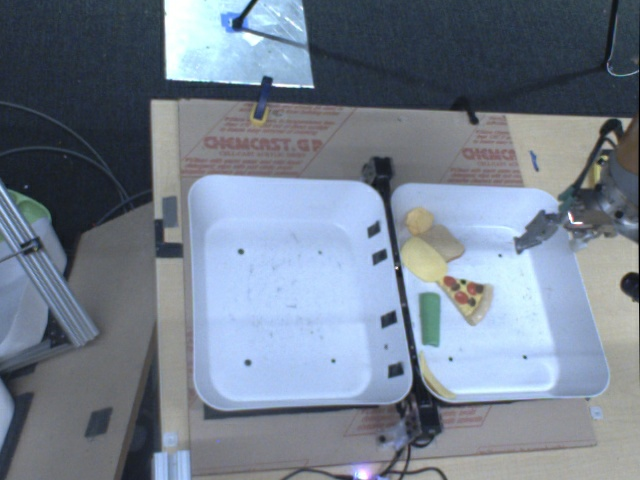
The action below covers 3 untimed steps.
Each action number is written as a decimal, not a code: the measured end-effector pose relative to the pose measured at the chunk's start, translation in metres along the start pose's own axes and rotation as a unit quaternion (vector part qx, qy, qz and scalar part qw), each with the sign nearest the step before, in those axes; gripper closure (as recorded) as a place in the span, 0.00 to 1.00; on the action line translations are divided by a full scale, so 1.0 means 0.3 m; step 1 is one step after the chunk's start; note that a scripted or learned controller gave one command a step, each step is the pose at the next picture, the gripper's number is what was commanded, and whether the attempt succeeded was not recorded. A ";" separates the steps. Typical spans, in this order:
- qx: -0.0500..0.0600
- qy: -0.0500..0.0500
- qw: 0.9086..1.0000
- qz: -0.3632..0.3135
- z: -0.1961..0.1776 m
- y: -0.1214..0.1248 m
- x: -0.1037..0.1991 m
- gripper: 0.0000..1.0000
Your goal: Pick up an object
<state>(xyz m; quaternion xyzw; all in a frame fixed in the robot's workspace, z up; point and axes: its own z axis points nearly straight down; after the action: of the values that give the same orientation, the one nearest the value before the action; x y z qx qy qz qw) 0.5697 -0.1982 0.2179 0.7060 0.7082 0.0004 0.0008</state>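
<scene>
The gripper (pixel 534 232) is seen above the right bin's (pixel 560 298) far right side; whether it is open or closed cannot be told. The pizza slice (pixel 468 298), green stick (pixel 429 319) and yellow pieces (pixel 427 250) are spotted well left of it, untouched.

- Pretty clearly a robotics lab or test cell, not a home or kitchen.
- Two shallow white bins (pixel 290 298) sit on a bench (pixel 330 133) topped with printed cardboard.
- Dark carpet floor (pixel 80 48) with cables running across it, plus a shiny metal sheet (pixel 238 28).
- Aluminium framing (pixel 45 278) at the left edge.
- The "food" in the right bin (pixel 520 358) is plastic toys, like a pizza slice (pixel 467 296).
</scene>
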 end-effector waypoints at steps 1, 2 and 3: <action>0.003 0.003 1.000 0.002 0.436 -0.184 0.096 0.00; -0.003 0.001 1.000 0.000 0.375 -0.166 0.090 1.00; 0.001 0.001 1.000 -0.001 0.333 -0.227 0.219 1.00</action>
<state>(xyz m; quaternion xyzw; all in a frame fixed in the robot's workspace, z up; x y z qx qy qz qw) 0.5016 -0.1329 0.1179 0.7049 0.7093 0.0006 -0.0007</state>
